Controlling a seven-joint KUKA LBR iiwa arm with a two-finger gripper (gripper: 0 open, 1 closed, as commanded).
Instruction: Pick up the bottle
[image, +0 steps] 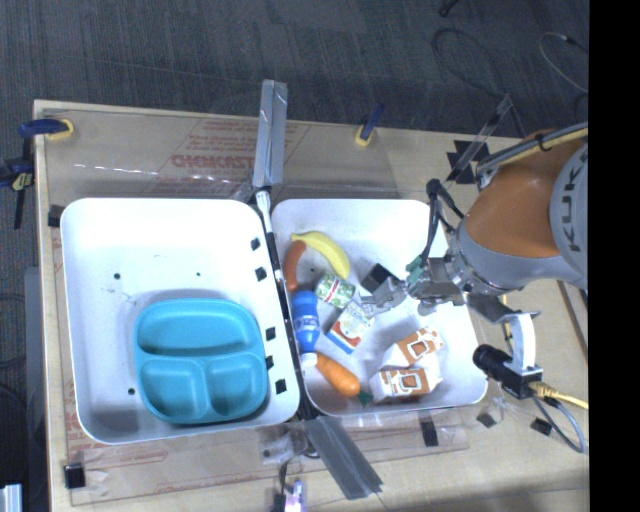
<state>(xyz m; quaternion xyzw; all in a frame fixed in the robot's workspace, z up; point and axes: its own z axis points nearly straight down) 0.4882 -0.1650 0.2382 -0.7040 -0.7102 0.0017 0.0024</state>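
The bottle (306, 326) is blue with a white cap and lies on its side along the left wall of the right bin (400, 212), cap towards the front. My gripper (384, 284) hangs over the middle of that bin, to the right of the bottle and apart from it. Its fingers (377, 274) stand open with nothing between them. A small white carton (351, 325) lies just below and left of the gripper.
Around the bottle lie a banana (325, 250), a green can (335, 291), a brown item (293, 263), a carrot (338, 375) and two orange-and-white cartons (408, 380). The left bin (110, 235) holds a blue compartment tray (202, 360).
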